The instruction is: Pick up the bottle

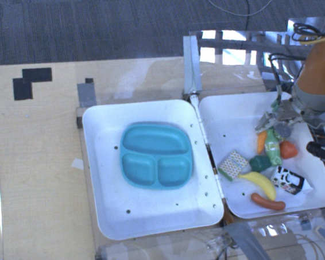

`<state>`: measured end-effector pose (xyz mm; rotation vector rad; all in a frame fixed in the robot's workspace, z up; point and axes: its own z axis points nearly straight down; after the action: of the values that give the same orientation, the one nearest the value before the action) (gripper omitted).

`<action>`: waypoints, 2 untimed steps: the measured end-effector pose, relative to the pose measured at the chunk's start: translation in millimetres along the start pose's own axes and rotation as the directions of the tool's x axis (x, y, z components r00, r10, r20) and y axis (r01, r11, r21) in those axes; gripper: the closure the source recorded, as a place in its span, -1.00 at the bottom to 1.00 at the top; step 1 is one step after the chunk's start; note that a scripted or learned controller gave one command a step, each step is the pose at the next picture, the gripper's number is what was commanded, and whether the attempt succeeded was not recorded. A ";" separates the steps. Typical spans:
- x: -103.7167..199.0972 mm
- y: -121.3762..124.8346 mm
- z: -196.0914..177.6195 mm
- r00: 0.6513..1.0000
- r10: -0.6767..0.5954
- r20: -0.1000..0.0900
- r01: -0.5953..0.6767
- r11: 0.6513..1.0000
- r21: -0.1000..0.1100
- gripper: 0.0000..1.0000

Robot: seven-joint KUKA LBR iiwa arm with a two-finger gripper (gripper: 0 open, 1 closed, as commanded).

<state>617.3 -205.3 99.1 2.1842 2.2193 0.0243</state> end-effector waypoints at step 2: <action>2.0 -0.9 -4.9 1.000 -0.005 -0.004 0.005 1.000 0.010 1.00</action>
<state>616.3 -203.3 104.0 2.1848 2.2319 0.0173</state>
